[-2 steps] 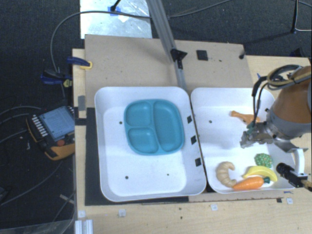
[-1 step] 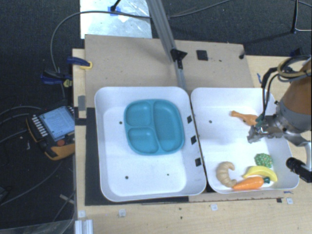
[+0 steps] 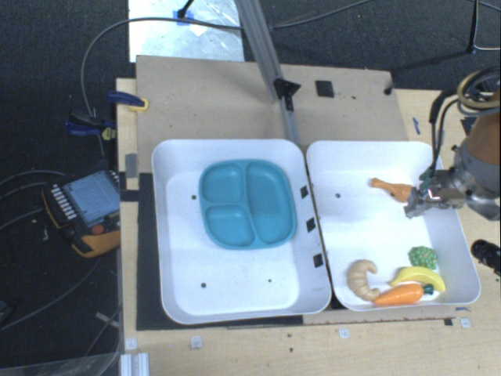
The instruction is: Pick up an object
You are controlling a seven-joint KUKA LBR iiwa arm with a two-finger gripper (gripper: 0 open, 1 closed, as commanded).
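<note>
In the right bin [image 3: 344,233] a brown-orange toy drumstick [image 3: 389,187] lies near the far right side. My gripper [image 3: 416,200] hangs low over the bin's right edge, right beside the drumstick's thick end; whether it touches it is unclear. A tan croissant [image 3: 362,278], an orange carrot [image 3: 399,294], a yellow banana [image 3: 423,277] and a green broccoli piece [image 3: 423,256] are clustered in the bin's near right corner, below the gripper.
The left bin [image 3: 180,272] holds a blue divided plate [image 3: 247,204]. A grey pole [image 3: 262,41] slants across the back of the bench. Cables and a small device [image 3: 86,206] lie on the floor to the left.
</note>
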